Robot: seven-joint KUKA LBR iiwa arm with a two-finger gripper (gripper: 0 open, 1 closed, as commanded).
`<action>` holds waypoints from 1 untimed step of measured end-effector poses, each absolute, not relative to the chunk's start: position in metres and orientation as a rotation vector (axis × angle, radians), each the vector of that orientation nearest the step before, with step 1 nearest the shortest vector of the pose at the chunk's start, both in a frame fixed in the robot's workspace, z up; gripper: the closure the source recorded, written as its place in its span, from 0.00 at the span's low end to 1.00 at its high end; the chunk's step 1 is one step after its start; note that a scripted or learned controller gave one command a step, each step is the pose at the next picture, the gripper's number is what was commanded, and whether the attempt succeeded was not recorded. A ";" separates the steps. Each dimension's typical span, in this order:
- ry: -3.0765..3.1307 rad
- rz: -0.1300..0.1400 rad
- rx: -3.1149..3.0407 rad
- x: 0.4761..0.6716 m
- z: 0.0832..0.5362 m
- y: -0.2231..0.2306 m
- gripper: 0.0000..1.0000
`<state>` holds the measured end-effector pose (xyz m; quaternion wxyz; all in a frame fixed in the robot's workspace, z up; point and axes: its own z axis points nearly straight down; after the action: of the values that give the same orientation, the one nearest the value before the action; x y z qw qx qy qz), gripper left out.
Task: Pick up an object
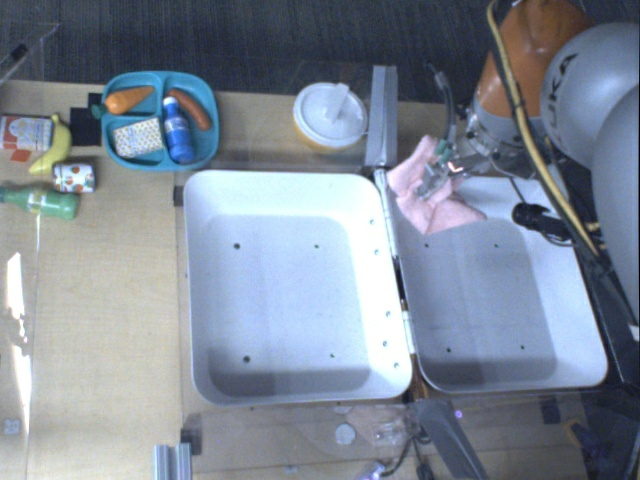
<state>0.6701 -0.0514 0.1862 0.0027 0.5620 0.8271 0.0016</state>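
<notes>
Where the bench runs out toward nine o'clock, a loose cluster of small goods lies on the bare wood: a red-and-white carton [22, 133] whose printing is too blurred to read, a yellow banana [52, 146] touching its right side, a small patterned can [74, 177] lying on its side just below, and a green bottle [40, 202] lying flat below that. At about eleven o'clock sits a blue divided tray [203, 98] holding an orange carrot-like piece [130, 99], a blue bottle [177, 128] with a red-orange piece beside it, and a pale speckled block [137, 138] in the lower compartment. No lettering on any of these can be made out. At twelve o'clock stands a white lidded cup [330, 114] with a yellowish base (its lid carries no legible mark).

The left bin [290, 368] fills the middle of the scene. The right bin [500, 358] lies just beside it, toward three o'clock.

A crumpled pink cloth [432, 208] lies in the right bin's far-left corner, at about one o'clock, partly draped over the rim between the bins. The gripper [440, 171] is down on the cloth's upper part, its metal fingers in the folds; whether they are apart or closed on the fabric cannot be told. The grey arm [600, 78] with its orange band [530, 38] comes in from two o'clock, with black and yellow cables [545, 218] trailing over the bin's right side.
</notes>
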 end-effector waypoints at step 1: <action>2.546 0.004 1.834 0.670 0.185 -0.053 1.00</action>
<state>0.6697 -0.0528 0.1853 0.0020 0.5846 0.8114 0.0012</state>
